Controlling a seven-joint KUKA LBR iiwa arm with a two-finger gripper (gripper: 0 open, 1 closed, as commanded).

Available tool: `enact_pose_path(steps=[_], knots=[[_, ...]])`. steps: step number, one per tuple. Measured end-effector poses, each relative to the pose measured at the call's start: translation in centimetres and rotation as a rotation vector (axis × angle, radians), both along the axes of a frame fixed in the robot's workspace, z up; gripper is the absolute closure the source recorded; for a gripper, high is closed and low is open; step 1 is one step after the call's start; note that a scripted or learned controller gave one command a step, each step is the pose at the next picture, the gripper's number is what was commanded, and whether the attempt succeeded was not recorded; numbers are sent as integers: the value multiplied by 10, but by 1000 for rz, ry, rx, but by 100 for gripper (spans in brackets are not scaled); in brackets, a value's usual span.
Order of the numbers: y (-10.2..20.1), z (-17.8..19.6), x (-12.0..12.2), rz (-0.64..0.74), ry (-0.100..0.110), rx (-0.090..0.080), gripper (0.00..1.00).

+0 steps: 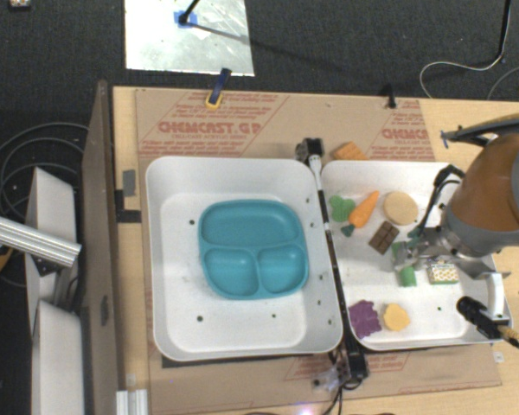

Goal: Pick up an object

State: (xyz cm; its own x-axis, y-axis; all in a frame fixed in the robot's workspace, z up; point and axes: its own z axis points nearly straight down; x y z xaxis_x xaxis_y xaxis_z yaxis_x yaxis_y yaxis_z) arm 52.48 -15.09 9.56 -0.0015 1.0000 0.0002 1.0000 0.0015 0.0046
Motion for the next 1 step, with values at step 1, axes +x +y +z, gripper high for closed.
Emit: enact_pose_path(steps=[1], knots=[[59, 57, 32, 5, 0, 0, 100]])
